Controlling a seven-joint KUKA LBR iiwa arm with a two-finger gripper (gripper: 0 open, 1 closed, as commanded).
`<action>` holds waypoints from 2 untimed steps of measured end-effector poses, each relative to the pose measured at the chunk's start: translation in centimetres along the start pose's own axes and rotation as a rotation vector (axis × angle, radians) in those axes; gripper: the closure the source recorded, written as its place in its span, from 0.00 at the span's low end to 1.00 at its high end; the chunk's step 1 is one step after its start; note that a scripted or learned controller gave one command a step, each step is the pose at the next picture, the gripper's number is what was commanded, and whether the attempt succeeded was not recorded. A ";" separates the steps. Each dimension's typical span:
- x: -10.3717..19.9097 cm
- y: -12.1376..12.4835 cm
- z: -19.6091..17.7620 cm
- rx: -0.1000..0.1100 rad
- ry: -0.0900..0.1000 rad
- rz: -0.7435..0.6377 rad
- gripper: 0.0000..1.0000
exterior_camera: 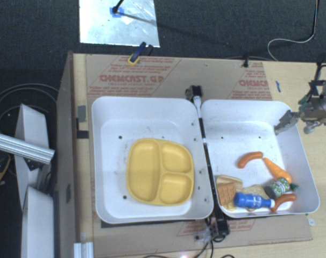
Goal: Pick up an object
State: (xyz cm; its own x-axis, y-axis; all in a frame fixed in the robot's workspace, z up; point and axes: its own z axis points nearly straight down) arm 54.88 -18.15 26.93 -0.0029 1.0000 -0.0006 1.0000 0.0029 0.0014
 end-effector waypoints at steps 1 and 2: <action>2.3 1.8 10.8 0.003 0.001 -0.001 0.00; 4.8 0.9 18.1 -0.011 -0.006 0.001 0.00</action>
State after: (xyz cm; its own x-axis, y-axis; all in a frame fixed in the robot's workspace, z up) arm 55.83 -13.37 8.88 -0.0016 1.0000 -0.0069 0.9999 0.0017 0.0129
